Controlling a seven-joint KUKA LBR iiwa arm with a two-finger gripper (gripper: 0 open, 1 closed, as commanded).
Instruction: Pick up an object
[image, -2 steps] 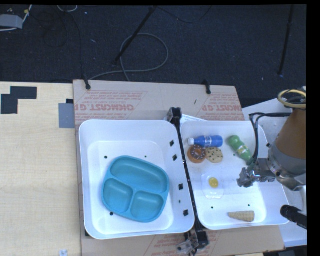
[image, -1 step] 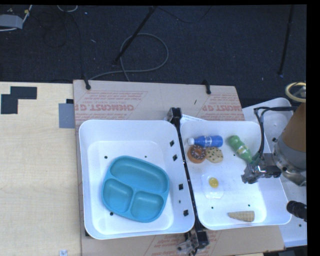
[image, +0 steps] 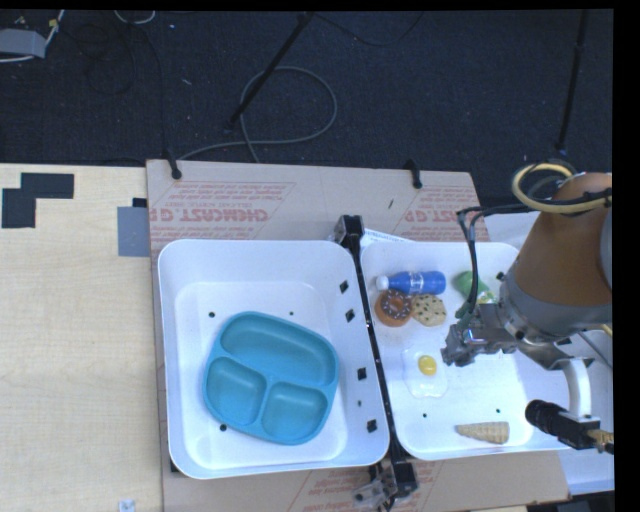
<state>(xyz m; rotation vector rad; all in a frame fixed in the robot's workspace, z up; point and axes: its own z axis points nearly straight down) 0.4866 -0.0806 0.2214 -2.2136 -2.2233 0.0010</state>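
Right, arm is in over the right bin (image: 440, 440), gripper (image: 462, 347) low near the bin's middle, just right of a fried egg toy (image: 427, 368) lying flat on the floor. Fingers too dark and bunched against the wrist to read; can't tell how far apart they are, and nothing visible between them.

Risks, my guess: the egg is the nearest thing to pick but it's thin and flat, so the fingers could scrape over it or just shove it sideways. If the gripper drops where it is now it probably lands on bare floor beside the egg and closes on nothing. The cable loops by the wrist hang close to the green item (image: 467, 284) and could nudge it.

Contents: right bin has a blue bottle (image: 417, 282) on its side near the back wall, a donut (image: 393, 308) and a cookie (image: 430, 311) just in front of it, donut and cookie about touching. Green item at back right, partly hidden by the arm, can't identify. Cone-shaped wedge (image: 484, 432) near the front wall, well apart from the rest. Left bin (image: 190, 270) holds a blue divided plate (image: 270, 376), its three compartments with nothing in them.
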